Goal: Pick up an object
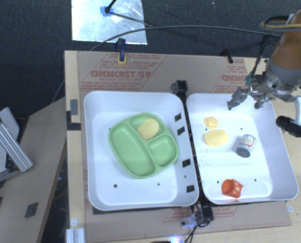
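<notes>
My gripper [247,99] hangs over the far edge of the right bin [271,151], its two fingers spread apart with nothing between them. Below it in that bin lie a small yellow piece [210,121], a larger yellow lump [216,137], a small tin can [245,145] on its side, and a red-orange object [232,188] near the front. The nearest item, the small yellow piece, sits to the left of and nearer the front than the fingers.
The left bin [102,151] holds a green divided plate [142,145] with a yellow food item [148,128] in its far compartment. Black clips line the ridge between the bins. A cable arcs across the back of the bench.
</notes>
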